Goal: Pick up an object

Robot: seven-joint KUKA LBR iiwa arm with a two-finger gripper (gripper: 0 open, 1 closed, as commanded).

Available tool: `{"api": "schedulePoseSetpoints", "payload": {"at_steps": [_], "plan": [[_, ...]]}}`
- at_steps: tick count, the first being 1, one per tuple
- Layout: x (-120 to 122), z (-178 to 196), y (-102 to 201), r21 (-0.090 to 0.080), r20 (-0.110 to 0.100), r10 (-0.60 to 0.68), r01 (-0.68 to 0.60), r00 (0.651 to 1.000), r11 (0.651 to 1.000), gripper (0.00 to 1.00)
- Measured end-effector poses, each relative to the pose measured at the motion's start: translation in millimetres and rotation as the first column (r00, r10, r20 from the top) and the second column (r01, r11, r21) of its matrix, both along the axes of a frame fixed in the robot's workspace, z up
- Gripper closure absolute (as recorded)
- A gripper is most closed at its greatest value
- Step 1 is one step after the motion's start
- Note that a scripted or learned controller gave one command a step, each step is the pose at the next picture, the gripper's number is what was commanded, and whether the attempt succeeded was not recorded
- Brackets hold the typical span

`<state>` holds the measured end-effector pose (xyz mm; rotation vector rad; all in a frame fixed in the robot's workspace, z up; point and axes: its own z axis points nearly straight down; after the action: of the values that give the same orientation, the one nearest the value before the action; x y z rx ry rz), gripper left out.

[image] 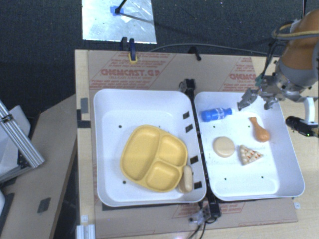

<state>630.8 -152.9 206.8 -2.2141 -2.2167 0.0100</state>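
Note:
In the right bin (284,183) lie a blue bottle (216,114) on its side, a round beige disc (224,146), an orange chicken drumstick (259,129) and a pizza-like wedge (249,155). My gripper (258,100) hangs over the far edge of that bin, right of the bottle and above the drumstick. Its two fingers stand apart with nothing between them. The left bin (107,133) holds a yellow divided tray (154,157) with a beige bread-like piece (187,179) at its near right corner.
A black divider with clips (194,133) runs between the two bins. A blue-and-yellow clamp (130,49) stands at the bench's far edge, below a shiny metal plate (118,14). An aluminium rail (20,138) leans at the far left.

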Motion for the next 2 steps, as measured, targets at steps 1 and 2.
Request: {"api": "schedulePoseSetpoints", "payload": {"at_steps": [1, 2], "plan": [[3, 7, 0, -0.002, 0.012, 0.002, -0.002, 1.0, 1.0, 0.0], [0, -54, 1, -0.002, 0.01, 0.001, -0.001, 1.0, 1.0, 0.0]]}}
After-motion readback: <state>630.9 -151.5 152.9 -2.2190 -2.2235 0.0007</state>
